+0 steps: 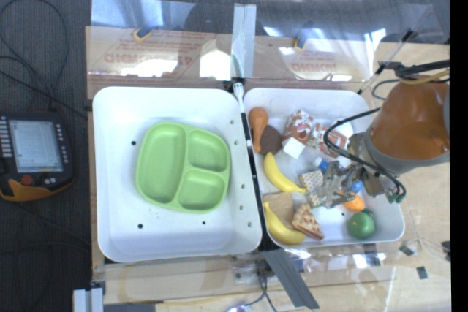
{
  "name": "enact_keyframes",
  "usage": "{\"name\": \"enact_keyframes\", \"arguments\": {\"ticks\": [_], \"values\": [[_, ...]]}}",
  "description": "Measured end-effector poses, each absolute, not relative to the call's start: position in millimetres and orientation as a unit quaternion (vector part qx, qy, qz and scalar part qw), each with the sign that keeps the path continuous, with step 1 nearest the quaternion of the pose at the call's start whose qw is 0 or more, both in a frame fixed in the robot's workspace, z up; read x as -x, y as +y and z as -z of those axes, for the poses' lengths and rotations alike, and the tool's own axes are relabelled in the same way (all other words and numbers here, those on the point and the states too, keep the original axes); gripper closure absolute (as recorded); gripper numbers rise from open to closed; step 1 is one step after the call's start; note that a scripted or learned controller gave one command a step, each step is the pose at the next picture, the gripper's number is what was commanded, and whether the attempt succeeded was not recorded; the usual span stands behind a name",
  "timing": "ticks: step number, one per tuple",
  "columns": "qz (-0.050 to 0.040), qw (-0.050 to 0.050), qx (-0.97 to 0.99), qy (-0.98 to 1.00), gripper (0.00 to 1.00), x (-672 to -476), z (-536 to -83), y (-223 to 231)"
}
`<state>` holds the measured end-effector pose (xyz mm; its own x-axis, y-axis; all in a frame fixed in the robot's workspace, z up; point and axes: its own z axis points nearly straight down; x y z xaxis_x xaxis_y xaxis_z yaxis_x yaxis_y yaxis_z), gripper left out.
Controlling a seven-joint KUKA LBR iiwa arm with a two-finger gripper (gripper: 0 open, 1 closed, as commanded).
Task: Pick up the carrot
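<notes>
The carrot [257, 123] is a short orange piece lying near the top-left corner of the right bin [329, 94], close to the divider wall, with a brown item [271, 139] touching its lower end. My gripper [336, 185] hangs low over the cluttered middle-right of that bin, well to the right of and below the carrot. It sits among a cracker [311, 181] and a small orange fruit [355, 204]. The grey arm with its orange band [409, 120] comes in from the right above it.
The right bin also holds two bananas [281, 174] [282, 228], a pizza slice [308, 221], a green fruit [360, 225], a white cube [293, 148] and a wrapped snack [300, 125]. A green divided plate [183, 166] lies in the left bin [117, 215].
</notes>
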<state>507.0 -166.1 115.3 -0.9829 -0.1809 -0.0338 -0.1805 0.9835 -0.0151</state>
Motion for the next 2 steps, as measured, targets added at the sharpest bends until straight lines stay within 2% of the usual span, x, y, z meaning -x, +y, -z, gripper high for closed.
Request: {"name": "enact_keyframes", "arguments": {"ticks": [1,2], "values": [[0.0001,0.003,0.206,0.979,1.0,-523.0,-174,-128],[0.0042,0.008,0.388,0.922,1.0,-526.5,-101,-192]]}}
